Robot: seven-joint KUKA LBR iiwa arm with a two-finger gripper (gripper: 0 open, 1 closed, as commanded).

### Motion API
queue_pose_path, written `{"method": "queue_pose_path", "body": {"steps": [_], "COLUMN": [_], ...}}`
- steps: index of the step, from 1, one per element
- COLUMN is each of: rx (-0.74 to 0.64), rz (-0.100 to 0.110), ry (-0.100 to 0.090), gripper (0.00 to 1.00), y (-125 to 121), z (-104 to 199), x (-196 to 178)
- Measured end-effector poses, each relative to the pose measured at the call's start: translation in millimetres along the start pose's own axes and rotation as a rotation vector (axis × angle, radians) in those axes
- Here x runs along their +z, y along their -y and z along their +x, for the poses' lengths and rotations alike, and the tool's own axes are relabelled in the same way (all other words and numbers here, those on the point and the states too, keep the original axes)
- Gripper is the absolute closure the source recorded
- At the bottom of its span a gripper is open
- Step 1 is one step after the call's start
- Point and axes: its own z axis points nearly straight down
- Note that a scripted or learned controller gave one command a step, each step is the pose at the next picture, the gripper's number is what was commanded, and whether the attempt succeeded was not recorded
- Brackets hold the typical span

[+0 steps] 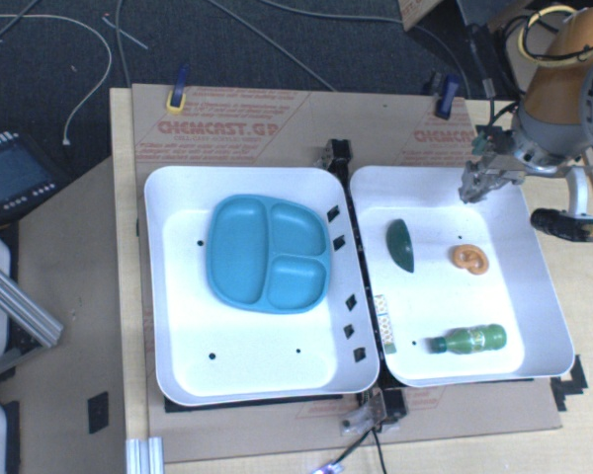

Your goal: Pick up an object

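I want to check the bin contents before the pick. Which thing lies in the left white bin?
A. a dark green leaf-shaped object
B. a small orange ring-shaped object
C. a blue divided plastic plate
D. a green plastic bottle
C: the blue divided plastic plate lies in the left white bin; the three other things lie in the right bin.

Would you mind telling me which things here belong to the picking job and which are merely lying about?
For the job: gripper; green bottle, dark green piece and orange ring, all in the right bin.
Lying about: blue divided plate in the left bin; blue clamps; cables.
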Motion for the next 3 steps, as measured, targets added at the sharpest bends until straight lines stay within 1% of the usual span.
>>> {"method": "queue_pose_path", "body": {"steps": [1, 2, 3], "rx": [0.0, 0.001, -0.003], "rz": [0.0, -0.002, 0.008], "ry": [0.0, 0.001, -0.004], "gripper": [1.0, 1.0, 1.0], "y": [-4, -3, 15], "z": [-2, -13, 34], "x": [-45, -101, -108]}}
